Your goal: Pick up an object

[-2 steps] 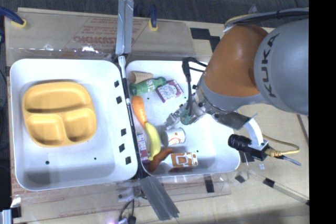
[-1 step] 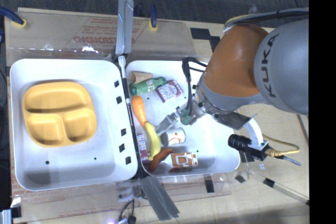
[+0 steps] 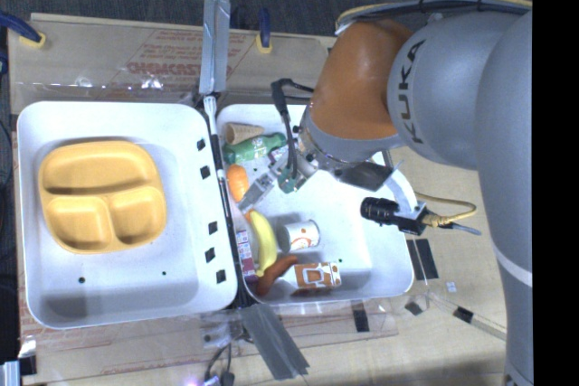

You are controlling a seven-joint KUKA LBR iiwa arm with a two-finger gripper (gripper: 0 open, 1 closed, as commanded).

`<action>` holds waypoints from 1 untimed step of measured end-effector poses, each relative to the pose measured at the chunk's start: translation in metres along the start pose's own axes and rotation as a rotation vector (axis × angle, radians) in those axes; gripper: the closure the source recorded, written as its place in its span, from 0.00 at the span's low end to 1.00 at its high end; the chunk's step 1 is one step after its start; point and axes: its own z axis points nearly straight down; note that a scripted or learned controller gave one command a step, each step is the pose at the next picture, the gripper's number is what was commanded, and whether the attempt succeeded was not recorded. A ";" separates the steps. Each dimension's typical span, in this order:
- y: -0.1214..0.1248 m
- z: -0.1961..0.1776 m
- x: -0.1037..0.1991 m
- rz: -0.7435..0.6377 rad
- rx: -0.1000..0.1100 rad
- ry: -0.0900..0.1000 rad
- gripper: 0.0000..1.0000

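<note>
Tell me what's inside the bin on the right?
The right bin holds a banana, a carrot, a green bottle, a small can and a juice box. The arm covers its far corner.

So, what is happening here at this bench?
A grey KUKA arm reaches from the right into the right bin, which holds a banana, a green bottle, a small orange fruit, a white cup and a small carton. Its claw is low near the bottle and fruit. The left bin holds a yellow divided tray.
</note>
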 end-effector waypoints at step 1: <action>-0.009 0.023 -0.022 -0.018 0.002 0.002 0.00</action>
